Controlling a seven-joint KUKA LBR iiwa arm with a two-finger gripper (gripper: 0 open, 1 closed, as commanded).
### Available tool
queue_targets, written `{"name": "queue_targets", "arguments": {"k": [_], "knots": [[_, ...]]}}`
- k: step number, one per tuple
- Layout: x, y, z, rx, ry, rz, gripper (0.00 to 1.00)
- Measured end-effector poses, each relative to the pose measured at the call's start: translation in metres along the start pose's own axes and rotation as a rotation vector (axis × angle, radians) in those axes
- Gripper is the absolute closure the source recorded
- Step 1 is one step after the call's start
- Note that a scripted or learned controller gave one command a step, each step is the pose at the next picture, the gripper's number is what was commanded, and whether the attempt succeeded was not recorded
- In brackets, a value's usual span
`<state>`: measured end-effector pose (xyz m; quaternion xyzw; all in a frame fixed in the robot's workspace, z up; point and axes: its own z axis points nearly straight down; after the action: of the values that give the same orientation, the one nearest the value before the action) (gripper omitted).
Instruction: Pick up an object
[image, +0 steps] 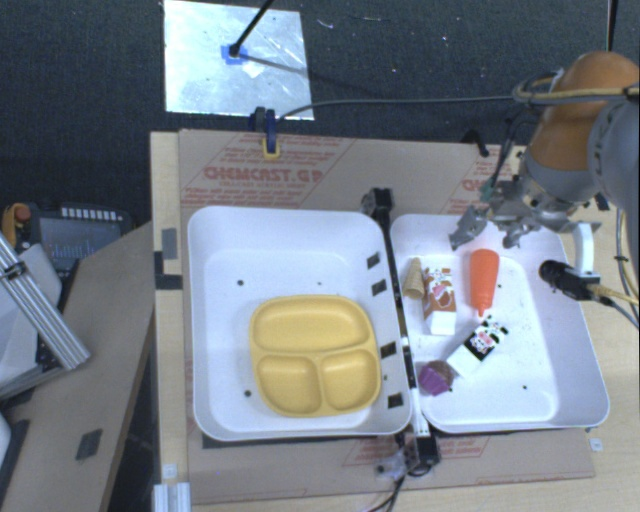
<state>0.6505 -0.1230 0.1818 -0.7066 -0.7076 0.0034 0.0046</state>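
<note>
Camera view: the orange carrot (484, 279) lies in the right bin (570, 390), just below the jaws (493, 232), which stand spread and empty; it looks light, stiff and smooth; best gripped across its thick middle.

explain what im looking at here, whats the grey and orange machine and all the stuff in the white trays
The picture comes from one fixed camera above a bench, looking down at a slant. The grey machine with the orange band is a robot arm reaching in from the right. Its tool hangs over the far edge of the right shallow white bin, just above an orange carrot-shaped toy. Nothing shows between its fingers. Beside the carrot lie a small brown and white packet, a tan cone-shaped piece, a white block with black markings and a small purple object. The left white bin holds a yellow plastic plate with three compartments.
</note>
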Motion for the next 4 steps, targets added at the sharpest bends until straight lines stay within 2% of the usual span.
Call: {"name": "queue_targets", "arguments": {"k": [1,3,4], "knots": [[0.000,0.003,-0.008,-0.013,-0.002,-0.002,0.00],[0.006,0.006,0.099,-0.010,-0.002,-0.005,0.00],[0.006,0.008,0.085,-0.017,-0.003,-0.007,1.00]]}}
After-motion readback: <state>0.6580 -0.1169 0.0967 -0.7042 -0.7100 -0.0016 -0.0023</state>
